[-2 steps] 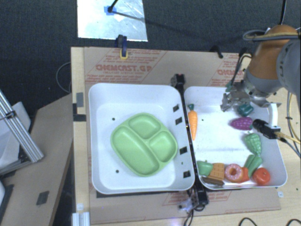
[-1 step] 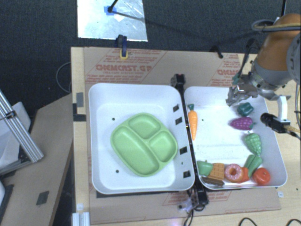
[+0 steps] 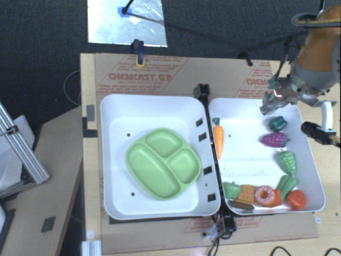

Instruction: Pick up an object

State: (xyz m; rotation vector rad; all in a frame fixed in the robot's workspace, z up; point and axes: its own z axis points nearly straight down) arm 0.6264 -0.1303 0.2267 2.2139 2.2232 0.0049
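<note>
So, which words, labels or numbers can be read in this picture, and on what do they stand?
"CHEMCAST GP", red print on the brown sheet behind the left bin; last letters unsure.
A second red print near the hand, on the same sheet: partly covered, unreadable.

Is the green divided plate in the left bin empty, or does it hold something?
Empty. The green divided plate shows three bare compartments; the toy foods all lie in the right bin.
</note>
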